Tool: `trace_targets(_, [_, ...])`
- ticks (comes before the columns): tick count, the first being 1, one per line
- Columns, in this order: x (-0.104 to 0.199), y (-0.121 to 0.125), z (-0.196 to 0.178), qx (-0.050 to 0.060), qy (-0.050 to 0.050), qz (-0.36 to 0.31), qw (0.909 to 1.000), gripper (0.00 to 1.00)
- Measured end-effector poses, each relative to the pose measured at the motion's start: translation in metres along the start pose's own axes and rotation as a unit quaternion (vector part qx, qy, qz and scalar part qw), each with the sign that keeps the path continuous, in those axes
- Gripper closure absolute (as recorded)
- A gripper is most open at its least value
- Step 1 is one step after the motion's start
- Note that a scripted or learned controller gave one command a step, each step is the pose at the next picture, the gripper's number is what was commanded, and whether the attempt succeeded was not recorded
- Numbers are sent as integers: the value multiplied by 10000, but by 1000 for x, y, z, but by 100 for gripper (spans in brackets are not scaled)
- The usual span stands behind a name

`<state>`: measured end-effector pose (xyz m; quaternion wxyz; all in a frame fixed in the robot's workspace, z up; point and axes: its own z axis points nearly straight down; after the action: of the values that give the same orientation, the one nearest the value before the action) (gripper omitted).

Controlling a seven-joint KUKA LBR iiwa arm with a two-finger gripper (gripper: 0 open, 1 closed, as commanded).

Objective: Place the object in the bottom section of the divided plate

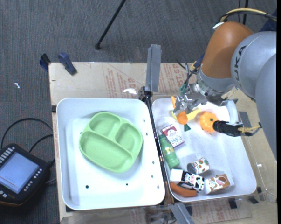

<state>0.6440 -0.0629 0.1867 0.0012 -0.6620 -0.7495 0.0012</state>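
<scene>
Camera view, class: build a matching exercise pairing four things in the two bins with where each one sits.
Things:
1. divided plate
2. green bottle
3. orange pumpkin toy
4. carrot

Places:
A. right bin, near its front edge
B. left bin, near its middle
C. right bin, along its left wall
D. right bin, far part, below the arm's wrist

Pairs: 1-B, 2-C, 3-D, 4-A

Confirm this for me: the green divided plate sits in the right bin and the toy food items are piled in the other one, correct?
Not quite. The camera view shows the green divided plate in the left bin. The toy food items, such as the green bottle and small orange pumpkin, lie in the right bin.
</scene>
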Motion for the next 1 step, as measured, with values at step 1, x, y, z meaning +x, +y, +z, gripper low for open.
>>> trace_targets(1, [54, -16, -13, -3, 5, 8, 10000, 100])
